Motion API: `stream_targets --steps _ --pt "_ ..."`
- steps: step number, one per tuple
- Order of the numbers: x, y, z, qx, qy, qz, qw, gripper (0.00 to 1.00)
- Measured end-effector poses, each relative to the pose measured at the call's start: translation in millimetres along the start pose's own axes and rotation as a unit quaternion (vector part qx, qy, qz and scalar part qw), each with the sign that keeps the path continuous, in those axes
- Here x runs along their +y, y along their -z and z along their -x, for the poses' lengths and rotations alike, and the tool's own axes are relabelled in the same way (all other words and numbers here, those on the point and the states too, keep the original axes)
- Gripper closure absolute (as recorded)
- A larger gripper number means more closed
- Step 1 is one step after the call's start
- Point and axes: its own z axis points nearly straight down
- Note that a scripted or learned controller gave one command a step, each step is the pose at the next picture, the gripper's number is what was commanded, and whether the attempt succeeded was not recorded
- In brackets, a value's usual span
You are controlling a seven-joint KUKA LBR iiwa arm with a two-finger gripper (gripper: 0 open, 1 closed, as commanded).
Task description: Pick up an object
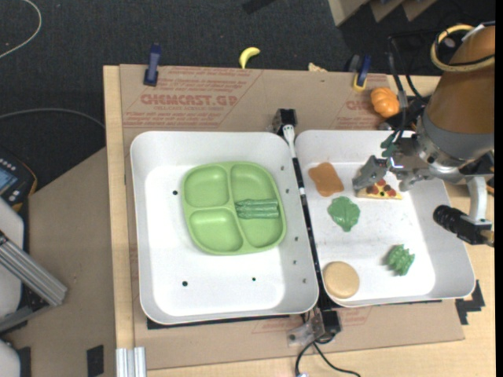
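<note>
The right bin point(448, 277) holds several toy foods: a brown flat piece point(325, 178), a green leafy piece point(343, 212), a small green broccoli-like piece point(400, 259), a tan round bun point(341, 280) and a pizza slice point(387, 191). My gripper point(383, 176) hangs low over the bin's far middle, directly above the pizza slice and partly covering it. From this angle I cannot tell whether it touches the slice. The grey arm with its orange band comes in from the upper right.
The left bin point(157, 234) bears a green divided plate point(206, 210) with a green ridged item point(257, 209) in one compartment. An orange object point(384, 101) and a yellow banana point(249, 55) lie behind the bins. Blue clamps point(152, 65) sit on the board's far edge.
</note>
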Motion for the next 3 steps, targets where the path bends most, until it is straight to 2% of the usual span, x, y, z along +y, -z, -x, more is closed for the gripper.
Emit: stream_targets --steps 1,2,3 --pt "11.8 -136.1 10.1 0.001 -0.001 -0.004 1.0 0.0" --pt "13.7 -118.3 10.4 -0.001 -0.001 0.001 1.0 1.0" --pt "10.4 -27.2 -81.8 0.001 0.005 0.005 1.0 1.0"
